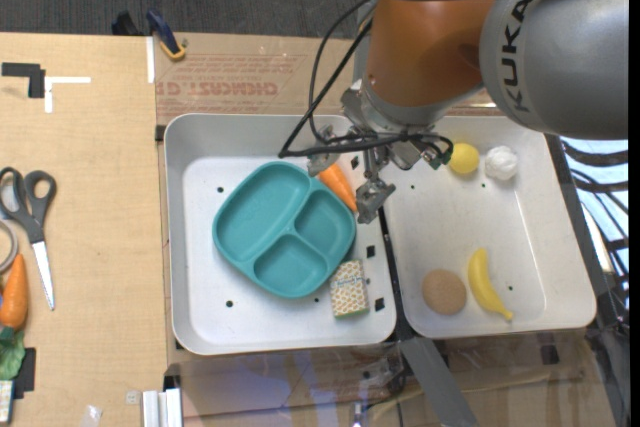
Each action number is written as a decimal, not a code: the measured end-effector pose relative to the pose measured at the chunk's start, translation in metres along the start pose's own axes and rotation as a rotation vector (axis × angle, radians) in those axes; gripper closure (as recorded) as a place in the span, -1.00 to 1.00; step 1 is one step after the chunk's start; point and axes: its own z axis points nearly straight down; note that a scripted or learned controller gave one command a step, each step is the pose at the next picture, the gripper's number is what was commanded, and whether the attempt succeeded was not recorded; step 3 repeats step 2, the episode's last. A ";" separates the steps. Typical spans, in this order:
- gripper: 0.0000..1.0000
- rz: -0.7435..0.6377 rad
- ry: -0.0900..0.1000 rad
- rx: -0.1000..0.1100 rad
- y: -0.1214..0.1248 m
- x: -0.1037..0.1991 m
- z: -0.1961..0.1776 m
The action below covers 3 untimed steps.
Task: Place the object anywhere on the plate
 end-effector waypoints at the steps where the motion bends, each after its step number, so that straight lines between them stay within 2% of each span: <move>1: -1.00 0.000 0.000 0.000 0.000 0.000 0.000; 2: -1.00 0.181 0.000 0.001 -0.041 0.014 0.017; 3: -1.00 0.181 0.000 0.001 -0.041 0.014 0.017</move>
